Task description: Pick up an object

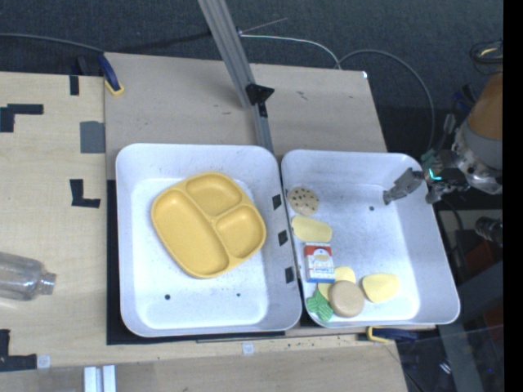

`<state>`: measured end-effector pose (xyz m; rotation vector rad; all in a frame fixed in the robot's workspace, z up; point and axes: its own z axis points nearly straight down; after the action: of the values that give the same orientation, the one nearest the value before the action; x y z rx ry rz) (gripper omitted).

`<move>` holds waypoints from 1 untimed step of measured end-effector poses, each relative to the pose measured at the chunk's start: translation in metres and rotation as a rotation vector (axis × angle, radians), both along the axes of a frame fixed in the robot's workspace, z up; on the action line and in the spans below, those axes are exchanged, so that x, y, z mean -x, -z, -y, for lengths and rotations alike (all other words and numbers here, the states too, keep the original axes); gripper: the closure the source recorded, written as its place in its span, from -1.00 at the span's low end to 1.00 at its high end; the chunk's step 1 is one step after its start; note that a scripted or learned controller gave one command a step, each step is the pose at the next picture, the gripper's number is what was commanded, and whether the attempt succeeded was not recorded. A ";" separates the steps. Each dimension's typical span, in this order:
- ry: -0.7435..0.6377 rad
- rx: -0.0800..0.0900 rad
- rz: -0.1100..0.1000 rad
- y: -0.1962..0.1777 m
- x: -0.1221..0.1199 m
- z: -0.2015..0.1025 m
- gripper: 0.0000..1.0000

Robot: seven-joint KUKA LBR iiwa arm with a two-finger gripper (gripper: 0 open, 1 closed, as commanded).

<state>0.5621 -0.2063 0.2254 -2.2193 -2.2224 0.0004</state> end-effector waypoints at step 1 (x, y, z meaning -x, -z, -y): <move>-0.003 0.003 0.009 -0.063 -0.044 0.004 -1.00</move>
<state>0.6062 -0.2099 0.2886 -2.2225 -2.2312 -0.0058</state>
